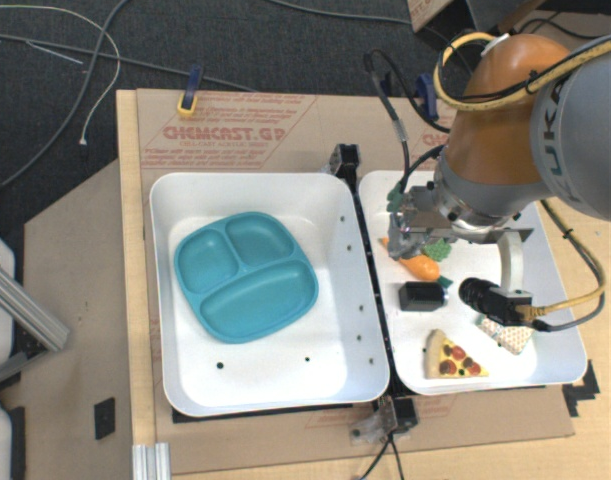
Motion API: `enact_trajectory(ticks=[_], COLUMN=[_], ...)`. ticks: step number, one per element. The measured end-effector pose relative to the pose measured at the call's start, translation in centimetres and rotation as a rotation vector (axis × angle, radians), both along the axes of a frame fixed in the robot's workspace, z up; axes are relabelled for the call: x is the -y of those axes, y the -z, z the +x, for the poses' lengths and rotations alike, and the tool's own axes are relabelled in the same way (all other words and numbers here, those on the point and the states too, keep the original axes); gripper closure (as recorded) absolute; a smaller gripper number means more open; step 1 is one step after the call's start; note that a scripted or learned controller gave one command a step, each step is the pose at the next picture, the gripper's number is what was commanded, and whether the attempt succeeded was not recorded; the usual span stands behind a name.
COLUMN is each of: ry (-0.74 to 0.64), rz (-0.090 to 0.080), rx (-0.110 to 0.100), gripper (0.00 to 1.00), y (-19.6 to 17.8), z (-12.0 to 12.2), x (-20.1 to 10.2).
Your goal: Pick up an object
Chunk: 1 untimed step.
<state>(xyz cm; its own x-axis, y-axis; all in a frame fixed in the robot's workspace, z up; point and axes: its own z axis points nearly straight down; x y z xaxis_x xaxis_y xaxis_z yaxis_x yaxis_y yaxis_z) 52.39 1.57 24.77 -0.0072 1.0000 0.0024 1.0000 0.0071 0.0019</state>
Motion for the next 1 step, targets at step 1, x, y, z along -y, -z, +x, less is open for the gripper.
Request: enact_trajectory(ticks=[1], ry=[0.000], rz=[0.000], rx=[-0.002], gripper=[1.00], y=[0.31], z=[0.18], x=[-5.56])
